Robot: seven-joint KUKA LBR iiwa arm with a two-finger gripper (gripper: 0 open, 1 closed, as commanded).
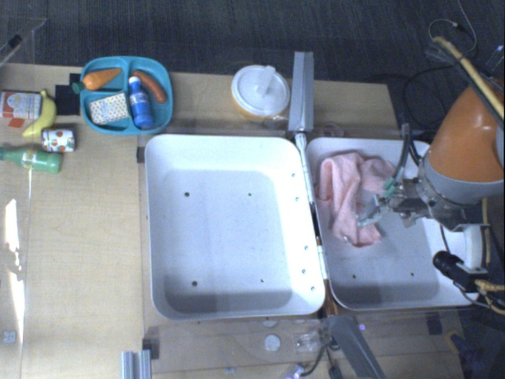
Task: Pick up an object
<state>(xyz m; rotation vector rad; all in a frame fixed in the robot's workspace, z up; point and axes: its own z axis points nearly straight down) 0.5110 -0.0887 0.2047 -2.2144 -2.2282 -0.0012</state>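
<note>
A crumpled pink cloth [346,192] lies in the left half of the right white bin [394,279]. My gripper [374,209] comes in from the right and sits low over the cloth's lower right edge, touching or nearly touching the fabric. The grey arm with its orange band [465,140] covers the bin's right side.
The left white bin [229,290] lies beside the right one, with a metal divider [301,93] running up between them. On the bench behind it are a white lidded cup [260,91], a blue tray of toy food [126,95], and small toys [35,125] at the far left.
</note>
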